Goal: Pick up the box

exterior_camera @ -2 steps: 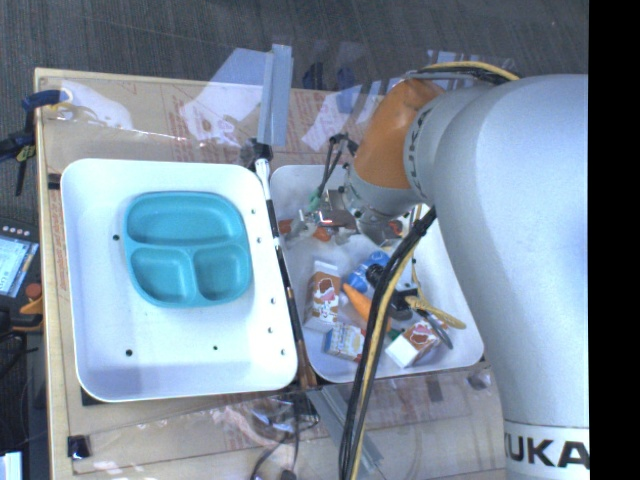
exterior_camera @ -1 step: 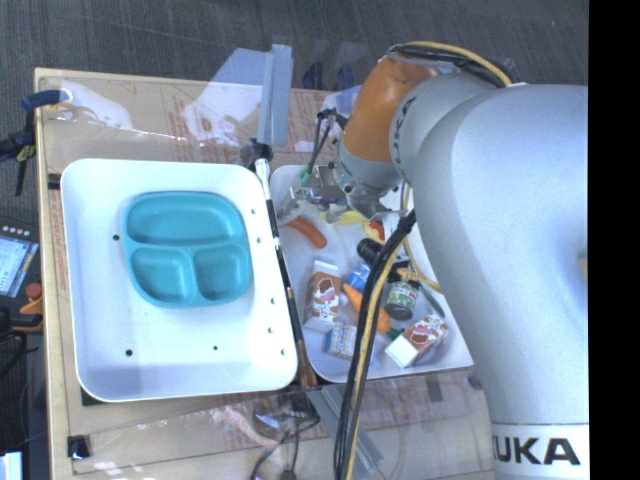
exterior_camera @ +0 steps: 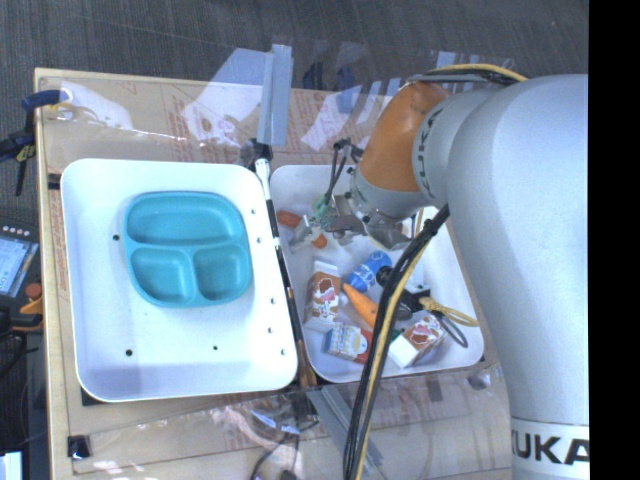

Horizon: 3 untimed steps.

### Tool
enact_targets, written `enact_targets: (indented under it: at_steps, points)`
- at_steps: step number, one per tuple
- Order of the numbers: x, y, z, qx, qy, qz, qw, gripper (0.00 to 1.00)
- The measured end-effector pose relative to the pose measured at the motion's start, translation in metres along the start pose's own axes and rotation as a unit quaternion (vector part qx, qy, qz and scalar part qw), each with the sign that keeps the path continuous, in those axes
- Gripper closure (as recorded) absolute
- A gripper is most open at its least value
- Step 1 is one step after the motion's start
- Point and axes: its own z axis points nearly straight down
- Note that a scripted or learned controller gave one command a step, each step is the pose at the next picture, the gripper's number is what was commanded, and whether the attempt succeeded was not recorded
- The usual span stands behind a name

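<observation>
- Bench [exterior_camera: 120, 108] carries two shallow white bins side by side, under a fixed camera looking down at a slant.
- Left bin [exterior_camera: 90, 348] holds a blue divided plate [exterior_camera: 188, 245] with three compartments, lying flat near the bin's middle.
- Right bin [exterior_camera: 300, 183] holds a jumble of small things, partly hidden by the arm [exterior_camera: 520, 248] that reaches in from the right.
- Gripper [exterior_camera: 322, 220] hangs low over the far left part of the right bin, below the orange band [exterior_camera: 400, 138]; how the jaws stand cannot be told, since the fingers are too small and dark against the clutter.
- Small orange pieces [exterior_camera: 290, 218] lie just beside the gripper on the bin floor.
- Box [exterior_camera: 346, 342], a small carton with a printed face, lies near the front edge of the right bin, apart from the gripper.
- Brown packet [exterior_camera: 322, 296] lies just behind the box, and a carrot [exterior_camera: 360, 304] lies slanted beside both.
- Blue cup [exterior_camera: 372, 268] sits behind the carrot, near the wrist.
- Second brown and white carton [exterior_camera: 420, 336] lies at the front right, crossed by a black cable [exterior_camera: 385, 308].
</observation>
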Motion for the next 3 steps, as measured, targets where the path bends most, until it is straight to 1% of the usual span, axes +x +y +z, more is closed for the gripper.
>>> enact_targets:
  at_steps: [1, 2, 3]
  points:
    - [-0.008, 0.043, 0.000, 0.000, 0.000, 0.004, 1.0000, 0.00]
    - [0.002, -0.001, 0.000, 0.000, 0.000, 0.002, 1.0000, 0.00]
    - [0.016, 0.042, -0.002, -0.002, -0.002, 0.007, 1.0000, 0.00]
